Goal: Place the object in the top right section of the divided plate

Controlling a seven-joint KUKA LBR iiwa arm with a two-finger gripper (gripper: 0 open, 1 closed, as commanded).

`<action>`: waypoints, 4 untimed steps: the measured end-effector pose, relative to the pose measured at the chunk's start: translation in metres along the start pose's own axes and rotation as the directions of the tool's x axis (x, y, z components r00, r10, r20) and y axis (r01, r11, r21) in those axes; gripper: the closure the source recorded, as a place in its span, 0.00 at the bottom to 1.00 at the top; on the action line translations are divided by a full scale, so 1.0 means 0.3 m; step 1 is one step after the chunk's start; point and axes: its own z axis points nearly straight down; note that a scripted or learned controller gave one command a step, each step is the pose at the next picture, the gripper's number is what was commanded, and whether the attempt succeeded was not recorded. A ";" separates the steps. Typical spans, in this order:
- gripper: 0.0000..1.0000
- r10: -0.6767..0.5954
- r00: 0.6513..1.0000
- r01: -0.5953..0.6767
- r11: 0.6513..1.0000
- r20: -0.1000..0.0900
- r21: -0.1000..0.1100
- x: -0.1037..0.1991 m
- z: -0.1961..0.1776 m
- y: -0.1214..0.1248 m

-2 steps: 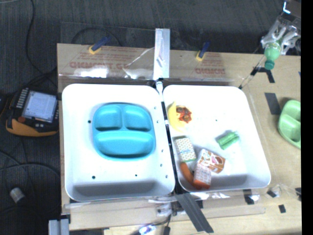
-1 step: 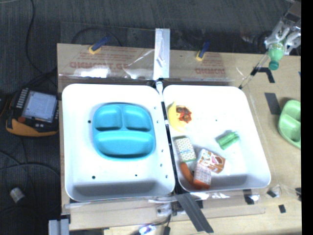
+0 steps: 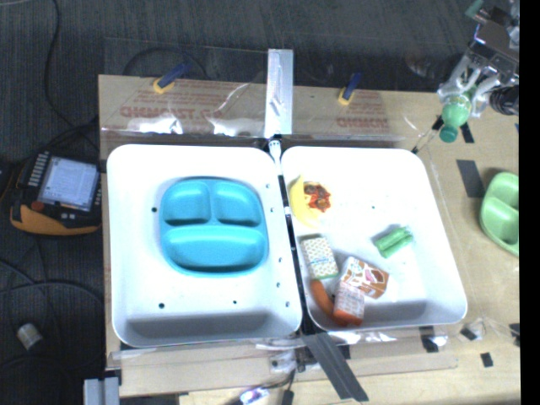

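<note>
The blue divided plate (image 3: 213,225) lies in the left white bin (image 3: 135,302), its two smaller sections toward the far side and one large section nearer the camera. The right white bin (image 3: 426,226) holds the loose things — a yellow round piece with a red-brown patch (image 3: 310,199) by the dividing wall, a green block (image 3: 393,240) lying tilted near the middle, a small checked packet (image 3: 320,256), and an orange-and-white carton (image 3: 358,288) near the front rim, with an orange piece (image 3: 321,295) just beside it. The hand (image 3: 479,74) hangs at the upper right, beyond the bins and above the tabletop (image 3: 472,226); whether it is released or clenched cannot be told. A pale green object (image 3: 503,209) sits at the right edge.
</note>
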 end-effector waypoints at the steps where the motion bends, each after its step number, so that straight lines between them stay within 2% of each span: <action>1: 1.00 0.210 0.978 -0.210 0.978 0.002 -0.001 0.037 0.001 0.146; 2: 1.00 0.173 0.985 -0.173 0.985 0.005 -0.003 -0.060 -0.002 0.154; 4: 1.00 0.160 0.987 -0.160 0.987 0.005 -0.004 -0.094 -0.002 0.206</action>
